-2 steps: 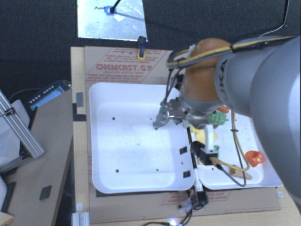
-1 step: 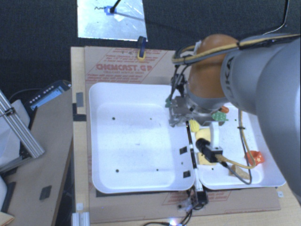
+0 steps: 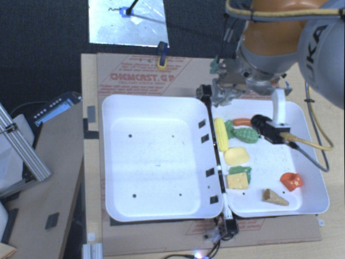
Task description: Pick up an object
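Overhead, the claw [image 3: 220, 97] hangs at the far left corner of the right bin [image 3: 264, 163], close to the divide with the left bin [image 3: 156, 161]. Whether it is wide, narrow or holding anything cannot be told from this angle. Just nearer than the claw, a yellow corn cob [image 3: 220, 134] lies along the right bin's left wall. Beside the cob, toward the bin's middle, sits a green leafy piece [image 3: 243, 135], with an orange carrot [image 3: 242, 122] touching its far side. Farther down the left wall come a pale yellow lump [image 3: 236, 156] and a yellow square on a green leaf [image 3: 237, 180]. Near the front edge lies a brown wedge [image 3: 275, 198]. Toward the right wall sits a red pepper [image 3: 291, 181].
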`<state>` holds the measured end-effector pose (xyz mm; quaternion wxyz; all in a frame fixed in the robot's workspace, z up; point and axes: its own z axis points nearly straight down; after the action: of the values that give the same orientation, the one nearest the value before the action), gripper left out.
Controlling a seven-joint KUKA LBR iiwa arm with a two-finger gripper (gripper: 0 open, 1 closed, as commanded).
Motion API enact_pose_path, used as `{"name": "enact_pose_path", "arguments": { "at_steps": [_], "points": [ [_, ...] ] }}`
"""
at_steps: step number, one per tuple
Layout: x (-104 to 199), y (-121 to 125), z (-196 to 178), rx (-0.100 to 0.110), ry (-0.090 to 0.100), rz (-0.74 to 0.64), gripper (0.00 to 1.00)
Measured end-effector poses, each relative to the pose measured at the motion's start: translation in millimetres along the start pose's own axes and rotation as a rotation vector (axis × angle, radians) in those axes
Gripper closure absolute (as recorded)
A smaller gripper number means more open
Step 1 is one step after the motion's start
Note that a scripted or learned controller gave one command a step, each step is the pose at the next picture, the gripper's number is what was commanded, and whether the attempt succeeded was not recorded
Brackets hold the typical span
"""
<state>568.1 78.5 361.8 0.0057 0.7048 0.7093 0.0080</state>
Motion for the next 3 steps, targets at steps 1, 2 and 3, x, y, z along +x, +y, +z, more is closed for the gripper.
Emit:
{"name": "enact_pose_path", "arguments": {
  "at_steps": [1, 2, 3],
  "points": [
    [67, 7, -123, 0.002, 0.004, -0.005, 1.00],
    [95, 10, 29, 0.032, -0.006, -0.001, 1.00],
    [160, -30, -82, 0.010, 0.003, -0.006, 1.00]
  ]
}}
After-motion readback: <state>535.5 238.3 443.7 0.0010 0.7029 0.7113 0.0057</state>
